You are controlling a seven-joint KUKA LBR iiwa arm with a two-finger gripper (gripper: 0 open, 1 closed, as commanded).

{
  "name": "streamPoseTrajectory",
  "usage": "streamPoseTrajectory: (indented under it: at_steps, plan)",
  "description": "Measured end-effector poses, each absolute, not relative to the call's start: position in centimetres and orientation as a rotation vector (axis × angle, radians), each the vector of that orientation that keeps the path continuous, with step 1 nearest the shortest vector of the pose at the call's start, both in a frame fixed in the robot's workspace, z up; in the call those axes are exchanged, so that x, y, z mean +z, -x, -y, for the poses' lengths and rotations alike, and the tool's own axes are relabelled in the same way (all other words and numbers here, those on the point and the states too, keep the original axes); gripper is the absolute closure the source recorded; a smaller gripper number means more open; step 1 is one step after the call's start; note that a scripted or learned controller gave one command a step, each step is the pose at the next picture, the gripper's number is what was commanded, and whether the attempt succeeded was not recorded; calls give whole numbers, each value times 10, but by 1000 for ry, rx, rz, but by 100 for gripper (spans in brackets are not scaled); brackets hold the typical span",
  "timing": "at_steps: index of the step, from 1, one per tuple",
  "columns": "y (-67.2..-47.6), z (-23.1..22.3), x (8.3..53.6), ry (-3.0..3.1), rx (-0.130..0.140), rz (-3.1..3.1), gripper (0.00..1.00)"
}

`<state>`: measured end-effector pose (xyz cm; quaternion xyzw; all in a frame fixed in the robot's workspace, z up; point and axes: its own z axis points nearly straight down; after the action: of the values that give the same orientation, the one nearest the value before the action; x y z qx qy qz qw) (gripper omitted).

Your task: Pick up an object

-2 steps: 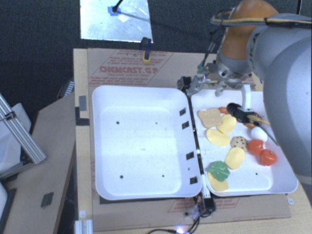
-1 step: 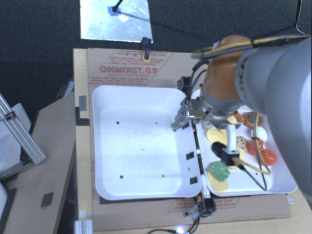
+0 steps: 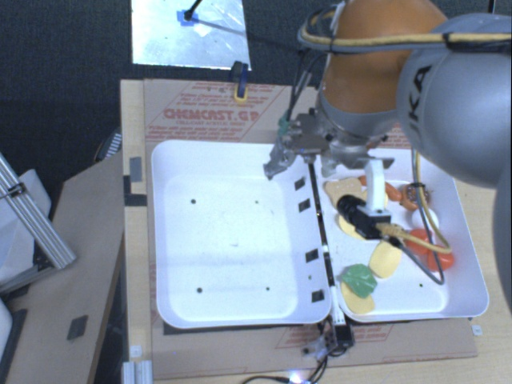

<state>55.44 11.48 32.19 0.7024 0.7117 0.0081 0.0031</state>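
In the camera view the arm (image 3: pixel 468 94) reaches in from the right and leans over the far end of the bench. Its gripper (image 3: pixel 278 165) sits at the far right corner of the left bin (image 3: pixel 172 214), close to the divider between the two bins. Whether the claw is wide or narrow I cannot tell, nor whether it touches the bin floor.

The things to pick lie in the right bin (image 3: pixel 474 288), well apart from the gripper: a green piece (image 3: pixel 358 277) near the front; a yellow piece (image 3: pixel 386 259) just beside it; an orange piece (image 3: pixel 436 253) further right; paler bits are partly hidden under the wrist.

As I judge it, the pick is not yet made. What is left is choosing one piece, getting over it, closing on it and lifting.
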Motion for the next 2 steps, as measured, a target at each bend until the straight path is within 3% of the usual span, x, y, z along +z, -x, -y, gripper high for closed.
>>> streamPoseTrajectory:
  at_steps: [1,2]
  plan:
    - [-529,-141,137,-2226,-22,-2232,0]
    - [-535,-141,156,-2220,2,-2223,100]
